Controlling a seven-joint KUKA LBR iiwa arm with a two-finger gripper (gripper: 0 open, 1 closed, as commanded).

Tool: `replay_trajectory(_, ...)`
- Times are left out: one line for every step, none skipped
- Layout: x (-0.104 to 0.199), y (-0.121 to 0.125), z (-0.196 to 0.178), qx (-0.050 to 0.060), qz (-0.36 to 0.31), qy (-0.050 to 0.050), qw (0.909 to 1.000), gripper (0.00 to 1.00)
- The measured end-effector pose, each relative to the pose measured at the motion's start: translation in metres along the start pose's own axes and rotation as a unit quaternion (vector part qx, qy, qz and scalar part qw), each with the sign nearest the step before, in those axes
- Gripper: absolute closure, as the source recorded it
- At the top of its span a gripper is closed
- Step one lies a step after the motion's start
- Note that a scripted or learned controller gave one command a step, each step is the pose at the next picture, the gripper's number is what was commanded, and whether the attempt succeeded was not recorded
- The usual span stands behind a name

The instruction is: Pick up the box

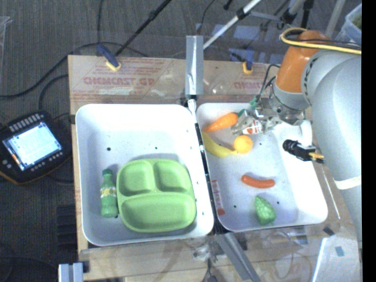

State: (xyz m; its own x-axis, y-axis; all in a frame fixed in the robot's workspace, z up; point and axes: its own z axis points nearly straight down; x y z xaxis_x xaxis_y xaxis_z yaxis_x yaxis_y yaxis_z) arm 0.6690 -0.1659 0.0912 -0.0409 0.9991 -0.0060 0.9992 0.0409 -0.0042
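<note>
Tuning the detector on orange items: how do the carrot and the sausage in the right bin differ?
The carrot lies at the bin's far-left end and tapers to a point; the sausage lies near the middle and is rounded at both ends. The carrot is tilted and brighter orange; the sausage lies nearly level and is redder. The carrot sits beside the banana; the sausage lies apart from everything. Both are elongated and rest in the right bin.

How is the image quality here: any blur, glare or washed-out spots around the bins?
Camera view: evenly lit, slightly soft overall; the two shallow white bins look bright but not blown out; the small box with red print under the pincer is too blurred to read; the green divided plastic tray casts little shadow.
</note>
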Motion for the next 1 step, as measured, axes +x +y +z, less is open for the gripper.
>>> replay_trajectory(0.0009,0.0022,-0.0001,-0.005,0.001,-0.001,1.0,0.0)
